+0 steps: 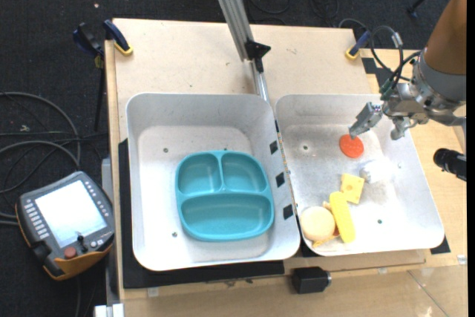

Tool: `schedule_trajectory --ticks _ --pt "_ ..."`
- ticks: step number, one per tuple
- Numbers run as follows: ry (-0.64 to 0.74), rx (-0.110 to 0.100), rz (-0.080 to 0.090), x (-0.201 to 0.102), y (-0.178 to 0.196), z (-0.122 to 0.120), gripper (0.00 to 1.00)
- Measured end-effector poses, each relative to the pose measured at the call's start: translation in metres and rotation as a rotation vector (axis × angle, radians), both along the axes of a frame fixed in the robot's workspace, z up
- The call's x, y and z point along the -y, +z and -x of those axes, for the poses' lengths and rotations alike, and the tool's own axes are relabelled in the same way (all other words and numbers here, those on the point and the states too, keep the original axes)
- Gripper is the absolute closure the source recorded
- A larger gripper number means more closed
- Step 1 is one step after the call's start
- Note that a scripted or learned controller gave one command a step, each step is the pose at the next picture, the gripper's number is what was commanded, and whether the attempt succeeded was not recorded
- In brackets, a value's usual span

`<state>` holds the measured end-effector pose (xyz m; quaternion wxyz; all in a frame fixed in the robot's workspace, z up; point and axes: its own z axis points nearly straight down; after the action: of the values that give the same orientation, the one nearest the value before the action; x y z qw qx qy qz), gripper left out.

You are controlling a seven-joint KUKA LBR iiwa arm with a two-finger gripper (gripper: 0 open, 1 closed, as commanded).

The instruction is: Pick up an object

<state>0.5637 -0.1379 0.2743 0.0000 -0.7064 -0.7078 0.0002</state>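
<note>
Two shallow white plastic bins sit side by side on the pale wooden bench (185,56). The left bin (148,122) carries one thing: a teal plastic plate with three compartments (223,194), lying flat near the bin's middle, slightly toward its near edge.

The right bin (415,226) carries five small things. One flat round orange-red disc (352,146) lies near the bin's middle, toward its far edge. One whitish, fuzzy lump (378,171) lies just beside it toward the right edge; what it is made of cannot be told. One yellow wedge-shaped block (352,188) sits nearer the near edge. One long yellow bar (341,217) lies below it, touching one cream-coloured round ball (317,223) at the bin's near-left corner.

The grey two-finger gripper (380,122) hangs over the far-right part of the right bin, above and just to the right of the orange-red disc. Its two fingers are spread apart with nothing between them.

Around the bins: a slanted grey metal rail (230,0) runs from the top down to the gap between the bins, and two yellow-tipped clamps (115,37) grip the bench's far corners. One grey and orange handheld control pendant with a pale screen (65,223) lies on the dark floor to the left. Its writing is too small to read.
</note>
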Motion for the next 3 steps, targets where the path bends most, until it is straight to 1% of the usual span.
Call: schedule_trajectory --ticks 1,2,3 --pt "-0.001 0.0 0.0 0.0 0.0 0.0 0.0" --pt "-0.003 -0.006 -0.001 0.007 -0.059 -0.005 0.0" --pt "-0.002 -0.006 -0.002 -0.003 -0.116 -0.001 0.0"
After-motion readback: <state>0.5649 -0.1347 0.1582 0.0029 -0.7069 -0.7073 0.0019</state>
